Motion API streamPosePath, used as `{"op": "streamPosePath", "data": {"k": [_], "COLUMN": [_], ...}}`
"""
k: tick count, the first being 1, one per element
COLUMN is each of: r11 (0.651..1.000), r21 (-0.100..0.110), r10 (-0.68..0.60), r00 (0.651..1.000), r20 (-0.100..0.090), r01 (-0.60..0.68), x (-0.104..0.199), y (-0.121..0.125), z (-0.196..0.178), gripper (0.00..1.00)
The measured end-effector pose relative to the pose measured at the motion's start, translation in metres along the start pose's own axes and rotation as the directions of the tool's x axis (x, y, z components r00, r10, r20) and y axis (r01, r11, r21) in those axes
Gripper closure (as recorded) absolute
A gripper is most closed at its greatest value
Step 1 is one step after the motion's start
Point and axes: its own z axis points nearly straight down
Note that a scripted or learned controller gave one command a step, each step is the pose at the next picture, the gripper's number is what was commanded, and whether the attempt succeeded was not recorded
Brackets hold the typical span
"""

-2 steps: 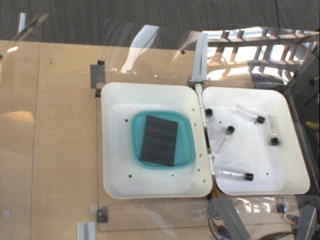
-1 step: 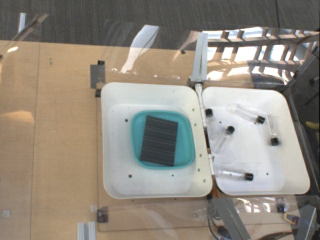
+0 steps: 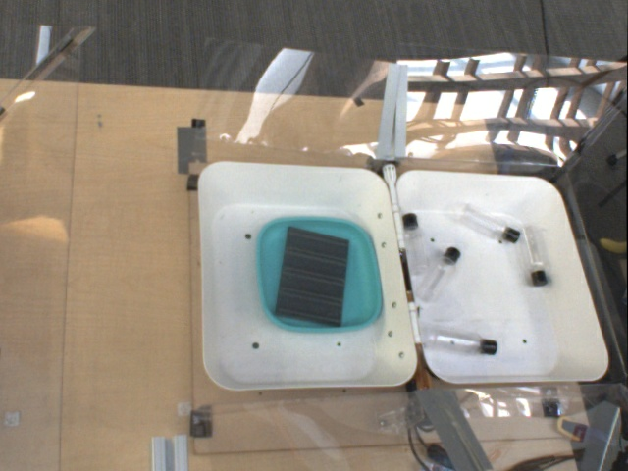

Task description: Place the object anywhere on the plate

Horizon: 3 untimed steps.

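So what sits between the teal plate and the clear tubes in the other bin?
In the camera view, between the teal plate and the clear tubes lie bare white floor of the left bin and the two bins' adjoining rims; nothing else.

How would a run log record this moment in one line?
plate: left bin | dark ridged block: on plate | capped tubes: right bin
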Motion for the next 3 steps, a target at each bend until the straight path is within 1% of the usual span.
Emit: {"op": "streamPosePath", "data": {"k": [3], "r11": [1.0], "r21": [0.001], "r10": [-0.002], "r00": [1.0], "r20": [0.002], "r01": [0.002], "x": [0.0002], "y": [-0.0003], "z": [0.0005], "gripper": [0.0]}}
